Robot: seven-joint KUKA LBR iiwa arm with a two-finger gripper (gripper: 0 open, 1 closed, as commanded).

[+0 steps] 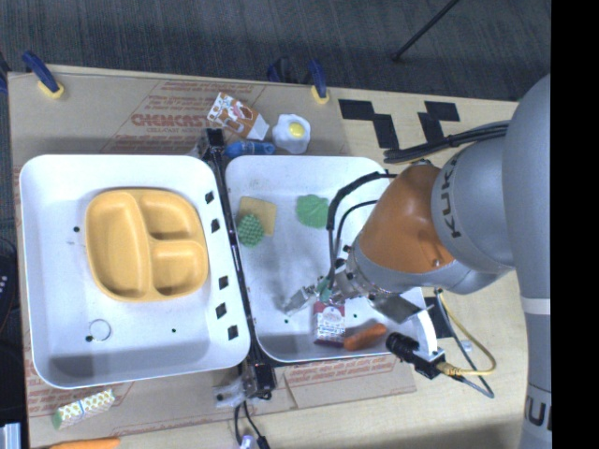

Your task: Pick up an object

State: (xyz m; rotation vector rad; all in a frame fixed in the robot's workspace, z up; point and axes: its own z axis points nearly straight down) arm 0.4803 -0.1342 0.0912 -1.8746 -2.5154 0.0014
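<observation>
Arm (440, 223) was seen reaching in over right bin (281, 181), gripper (316, 296) positioned low near the bin's front half. Gripper state could not be told, as it was blurred and partly covered by the wrist. Nothing was seen held. Candidate objects, all in right bin: red-and-white packet (329, 324) was located just beside the gripper, on the front side; orange piece (366, 337) was lying next to the packet; yellow block (259, 213) and green textured piece (250, 229) were touching near the divider; green lump (314, 210) was at the back. Left bin (37, 251) was occupied by a yellow divided tray (147, 242).
</observation>
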